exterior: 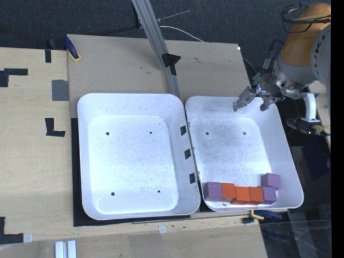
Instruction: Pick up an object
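While the arm hangs over the right bin's [279,144] far corner, gripper [251,104] fingers spread and holding nothing, purple and orange blocks [242,191] lined up along the near wall, well apart from it, left bin [86,144] alongside.

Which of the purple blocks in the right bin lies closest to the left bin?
The purple block at the left end of the row, beside the orange blocks. The other purple blocks lie at the row's right end, near the right bin's outer wall.
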Robot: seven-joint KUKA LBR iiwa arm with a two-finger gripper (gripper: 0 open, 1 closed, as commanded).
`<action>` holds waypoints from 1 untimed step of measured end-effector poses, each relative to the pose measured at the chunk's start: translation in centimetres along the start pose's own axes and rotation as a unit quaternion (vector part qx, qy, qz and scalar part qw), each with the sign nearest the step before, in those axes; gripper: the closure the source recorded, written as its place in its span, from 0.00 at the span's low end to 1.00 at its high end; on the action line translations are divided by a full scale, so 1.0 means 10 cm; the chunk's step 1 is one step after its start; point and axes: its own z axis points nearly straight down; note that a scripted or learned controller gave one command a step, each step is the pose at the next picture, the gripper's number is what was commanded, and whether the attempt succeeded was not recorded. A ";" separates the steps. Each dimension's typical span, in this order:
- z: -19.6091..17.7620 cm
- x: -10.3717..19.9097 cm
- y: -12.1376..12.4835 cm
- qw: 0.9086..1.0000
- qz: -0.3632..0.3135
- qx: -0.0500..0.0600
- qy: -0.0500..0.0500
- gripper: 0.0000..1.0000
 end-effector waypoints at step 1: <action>0.35 0.12 -0.20 1.000 0.001 0.002 0.001 0.00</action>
